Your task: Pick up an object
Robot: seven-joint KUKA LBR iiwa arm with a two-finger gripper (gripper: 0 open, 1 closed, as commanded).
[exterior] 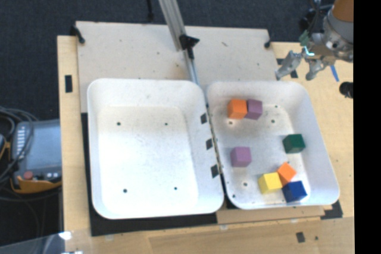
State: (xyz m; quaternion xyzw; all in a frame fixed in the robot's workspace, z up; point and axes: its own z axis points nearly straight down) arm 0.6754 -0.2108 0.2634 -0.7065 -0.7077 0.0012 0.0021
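The right bin [309,104] holds several small blocks. An orange block [237,108] touches a purple block [254,109] near the bin's back left. A second purple block [240,156] lies in the middle, and a green block [293,143] sits toward the right wall. At the front right a yellow block [269,182], a second orange block [287,172] and a blue block [294,191] cluster together. My gripper [300,68] hangs open above the bench just behind the right bin's back right corner, with nothing between its fingers.
The left bin [95,98] sits beside the right one, their rims meeting at the centre. A slanted metal rail [169,6] rises behind the bins. A grey control pendant [36,151] lies off the bench's left side.
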